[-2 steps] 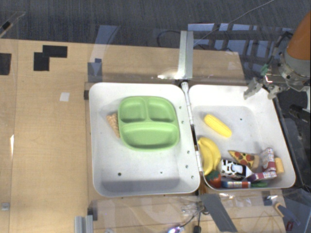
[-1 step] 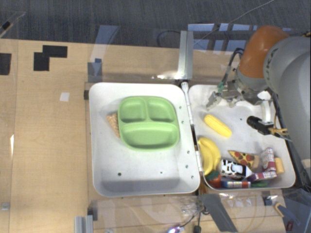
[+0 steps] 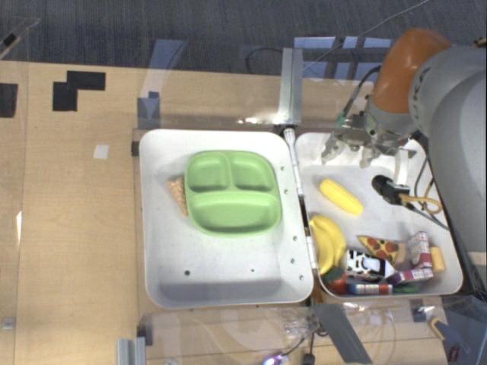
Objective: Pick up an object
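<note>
End effector [image 3: 348,155] apparently open, empty; corn cob [image 3: 340,196] just below, apart.

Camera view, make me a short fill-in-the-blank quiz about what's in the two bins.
The green divided plate lies in the ____ bin.
The corn cob lies in the ____ bin.
The banana is colored ____.
The tool hangs over the right bin's ____ end.

Missing words: left; right; yellow; far

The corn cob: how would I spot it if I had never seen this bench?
Find the right bin, the one the arm reaches into. The corn cob lies alone near its middle, below the gripper. It is short, bumpy and straight, whereas the banana below it is smooth and curved.
</note>
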`<state>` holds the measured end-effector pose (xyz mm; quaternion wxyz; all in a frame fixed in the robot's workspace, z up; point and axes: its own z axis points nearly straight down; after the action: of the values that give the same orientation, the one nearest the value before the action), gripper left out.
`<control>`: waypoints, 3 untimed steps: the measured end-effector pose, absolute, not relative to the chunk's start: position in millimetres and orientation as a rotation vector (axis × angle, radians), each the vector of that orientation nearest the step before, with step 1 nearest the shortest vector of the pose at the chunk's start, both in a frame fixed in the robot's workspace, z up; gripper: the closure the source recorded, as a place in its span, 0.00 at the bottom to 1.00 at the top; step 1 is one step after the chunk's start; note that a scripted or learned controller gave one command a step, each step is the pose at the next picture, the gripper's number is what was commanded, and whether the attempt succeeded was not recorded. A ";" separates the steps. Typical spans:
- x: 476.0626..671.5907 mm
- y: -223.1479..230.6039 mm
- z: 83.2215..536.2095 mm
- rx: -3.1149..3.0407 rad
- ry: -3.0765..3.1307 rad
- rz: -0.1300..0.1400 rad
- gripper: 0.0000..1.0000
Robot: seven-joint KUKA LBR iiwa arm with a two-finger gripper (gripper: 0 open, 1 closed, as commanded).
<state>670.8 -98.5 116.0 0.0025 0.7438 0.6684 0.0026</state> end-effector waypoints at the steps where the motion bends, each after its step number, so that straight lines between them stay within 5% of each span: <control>1: 605.2 -102.4 90.6 2.146 2.279 0.015 0.00; 2: 593.1 -106.1 180.1 1.595 2.698 0.006 0.00; 3: 603.2 -139.3 91.2 1.516 2.733 0.010 0.00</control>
<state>603.2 -139.3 91.2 0.0082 0.4850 0.8744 0.0032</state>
